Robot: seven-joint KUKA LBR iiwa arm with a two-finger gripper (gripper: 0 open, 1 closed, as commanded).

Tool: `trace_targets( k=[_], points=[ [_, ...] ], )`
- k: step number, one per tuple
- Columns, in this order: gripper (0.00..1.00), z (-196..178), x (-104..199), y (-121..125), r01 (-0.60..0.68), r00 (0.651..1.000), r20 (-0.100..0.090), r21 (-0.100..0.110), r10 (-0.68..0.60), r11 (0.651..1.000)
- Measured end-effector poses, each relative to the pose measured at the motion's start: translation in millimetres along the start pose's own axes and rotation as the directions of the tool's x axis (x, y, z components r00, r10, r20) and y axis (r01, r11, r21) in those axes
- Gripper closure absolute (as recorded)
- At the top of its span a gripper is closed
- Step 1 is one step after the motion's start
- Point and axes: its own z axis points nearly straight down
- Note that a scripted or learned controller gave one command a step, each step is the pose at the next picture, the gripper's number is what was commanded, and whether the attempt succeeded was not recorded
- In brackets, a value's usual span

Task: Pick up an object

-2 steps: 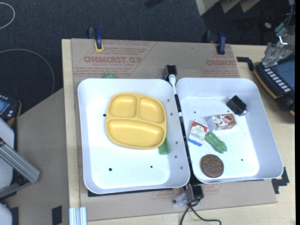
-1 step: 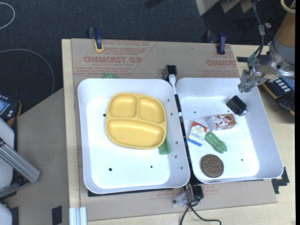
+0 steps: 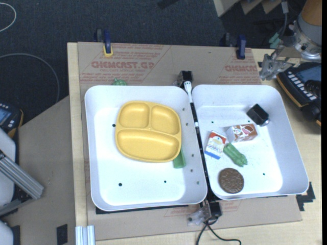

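My gripper hangs at the view's upper right, just beyond the back edge of the right bin, apart from everything in it. In that bin lie a black block at the back right, a small red and white carton, a white packet with blue and red print, a green piece and a brown round disc near the front.
The left bin holds a yellow divided plate with a green item poking out from under its right edge. Another green scrap lies on the board behind that bin. Blue clamps grip the board's back edge.
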Motion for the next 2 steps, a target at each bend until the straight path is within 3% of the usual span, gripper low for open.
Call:
trace_targets(
  k=[1,2],
  points=[
    [1.0,-31,17,20,-0.001,1.0,-0.001,0.001,0.001,1.0],
    [1.0,-126,-41,20,-0.008,1.0,0.005,-0.005,0.008,1.0]
  ],
)
